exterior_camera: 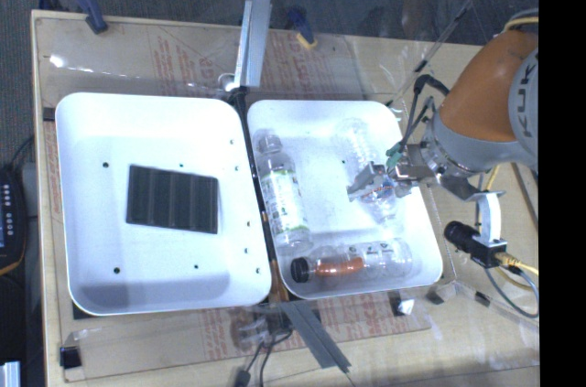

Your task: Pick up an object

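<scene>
The arm, grey and orange, is reaching in from the right and hanging its gripper over the right bin (smooth white plastic). Whether it is clenched or released I cannot tell. Three clear bottles are lying there: one along the left wall, one with a dark cap along the lower wall, and one under the gripper, round and slippery, so I judge that squeezing across its middle is wisest.

Lit evenly from overhead, glaring off the two white bins and washing out detail along their rims. Casting a soft shadow inside the left bin's lower edge. Dimming toward the dark floor at the top of the frame. Slightly soft and grainy throughout.
</scene>
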